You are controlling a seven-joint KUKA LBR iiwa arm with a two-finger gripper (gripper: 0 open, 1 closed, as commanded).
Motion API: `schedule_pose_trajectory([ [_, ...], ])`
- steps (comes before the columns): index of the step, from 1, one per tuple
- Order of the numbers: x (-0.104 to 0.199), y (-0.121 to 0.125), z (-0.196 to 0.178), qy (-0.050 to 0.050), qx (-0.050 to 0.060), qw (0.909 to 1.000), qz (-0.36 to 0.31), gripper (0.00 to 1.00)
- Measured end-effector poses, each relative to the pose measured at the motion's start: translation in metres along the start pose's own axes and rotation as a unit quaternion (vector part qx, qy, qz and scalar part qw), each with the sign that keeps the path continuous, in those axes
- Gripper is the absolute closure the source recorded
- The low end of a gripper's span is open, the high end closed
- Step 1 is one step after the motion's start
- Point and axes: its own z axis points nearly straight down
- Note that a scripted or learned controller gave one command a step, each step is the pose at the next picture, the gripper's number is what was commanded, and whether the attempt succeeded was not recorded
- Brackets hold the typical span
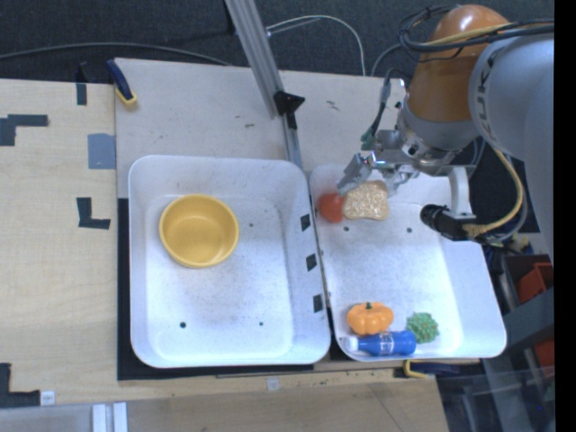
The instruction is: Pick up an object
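I see my gripper (367, 175) at upper right, touching the bread slice (366, 202) beside a red tomato (330, 207); finger state unclear, nothing lifted yet.

A bread slice (366, 203) and a red ball (330, 208) lie touching at the right bin's top. A pumpkin (370, 317), blue bottle (384, 343) and broccoli (422, 327) sit at its bottom.

No text, label or number is legible anywhere.
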Motion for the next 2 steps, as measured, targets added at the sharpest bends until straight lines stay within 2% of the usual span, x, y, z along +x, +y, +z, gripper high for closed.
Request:
schedule_pose_trajectory([
  [2,0.092,-0.026,0.013,-0.001,0.001,1.0,0.0,1.0],
])
